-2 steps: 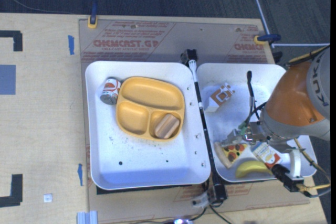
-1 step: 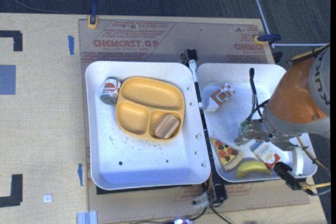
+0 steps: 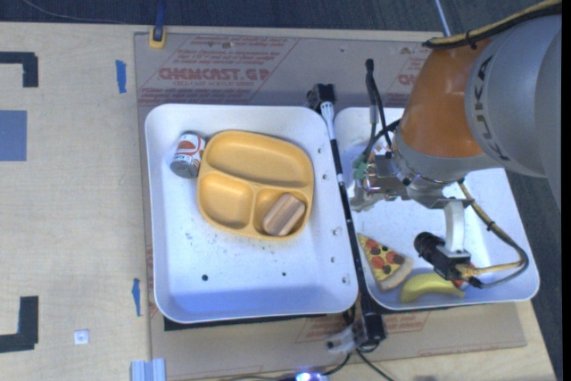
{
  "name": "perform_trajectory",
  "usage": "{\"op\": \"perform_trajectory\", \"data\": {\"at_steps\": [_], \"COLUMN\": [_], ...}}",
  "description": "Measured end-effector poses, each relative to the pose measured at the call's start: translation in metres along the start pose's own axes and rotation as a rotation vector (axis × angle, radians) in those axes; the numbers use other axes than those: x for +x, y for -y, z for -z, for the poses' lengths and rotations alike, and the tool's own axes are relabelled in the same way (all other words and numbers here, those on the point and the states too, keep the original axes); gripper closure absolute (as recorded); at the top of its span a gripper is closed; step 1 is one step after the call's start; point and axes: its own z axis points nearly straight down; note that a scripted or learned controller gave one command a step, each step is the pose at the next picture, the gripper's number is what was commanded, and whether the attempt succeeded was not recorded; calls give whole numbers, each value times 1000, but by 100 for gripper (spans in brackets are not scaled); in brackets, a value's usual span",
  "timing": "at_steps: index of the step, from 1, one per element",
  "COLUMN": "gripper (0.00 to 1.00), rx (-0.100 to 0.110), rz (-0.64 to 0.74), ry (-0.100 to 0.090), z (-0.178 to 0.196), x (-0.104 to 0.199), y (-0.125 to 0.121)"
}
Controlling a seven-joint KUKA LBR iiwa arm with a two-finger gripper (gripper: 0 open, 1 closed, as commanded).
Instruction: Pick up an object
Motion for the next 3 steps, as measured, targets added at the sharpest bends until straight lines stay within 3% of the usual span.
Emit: {"op": "perform_trajectory", "data": {"at_steps": [1,2,3], "gripper": [0,0,0], "rx": [1,2,-4], "rz": [0,-3,-2], "ry": [1,2,2], "z": [0,-41,-89], "x": [-1,-134,-113], "y": [0,23,36]}}
